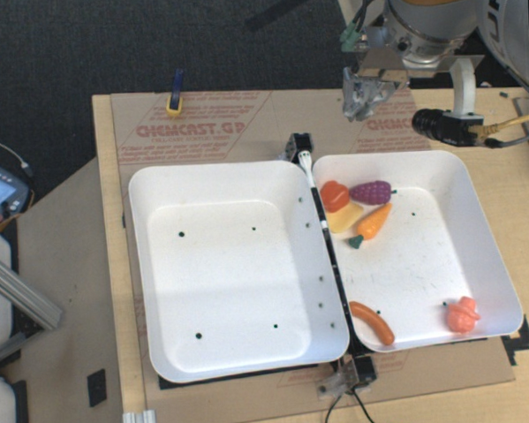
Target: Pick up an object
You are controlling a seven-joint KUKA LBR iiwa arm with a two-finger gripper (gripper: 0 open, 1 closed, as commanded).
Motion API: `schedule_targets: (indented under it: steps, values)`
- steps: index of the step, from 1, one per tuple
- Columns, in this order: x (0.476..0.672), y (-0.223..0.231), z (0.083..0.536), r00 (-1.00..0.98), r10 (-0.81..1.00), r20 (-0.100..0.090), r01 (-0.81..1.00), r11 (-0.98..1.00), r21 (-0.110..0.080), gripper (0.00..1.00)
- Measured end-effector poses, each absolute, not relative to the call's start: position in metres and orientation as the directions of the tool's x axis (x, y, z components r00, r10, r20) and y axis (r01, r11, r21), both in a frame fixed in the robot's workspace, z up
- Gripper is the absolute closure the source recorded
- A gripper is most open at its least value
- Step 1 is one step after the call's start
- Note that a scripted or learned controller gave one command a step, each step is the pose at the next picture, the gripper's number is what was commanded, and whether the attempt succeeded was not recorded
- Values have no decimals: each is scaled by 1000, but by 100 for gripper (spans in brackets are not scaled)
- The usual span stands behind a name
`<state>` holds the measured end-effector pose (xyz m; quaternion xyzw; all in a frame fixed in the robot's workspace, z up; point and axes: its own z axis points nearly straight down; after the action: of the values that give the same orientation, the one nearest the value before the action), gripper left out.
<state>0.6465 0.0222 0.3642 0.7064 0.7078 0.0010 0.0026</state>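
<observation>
Your tool hangs above the bench, carrying nothing; whether it is spread, I cannot tell. The toy foods, like the carrot, lie below it, unpicked.

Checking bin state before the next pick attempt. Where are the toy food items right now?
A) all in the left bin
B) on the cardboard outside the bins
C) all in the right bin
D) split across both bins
C: the carrot, purple piece, sausage and pink piece all lie inside the right bin.
</observation>
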Motion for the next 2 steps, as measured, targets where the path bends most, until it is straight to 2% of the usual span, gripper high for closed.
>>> schedule_targets:
  steps: [1,2]
  values:
    - [646,22,364,-2,1000,-2,1000,2,4,0]
    - [647,23,375,-2,1000,-3,1000,2,8,100]
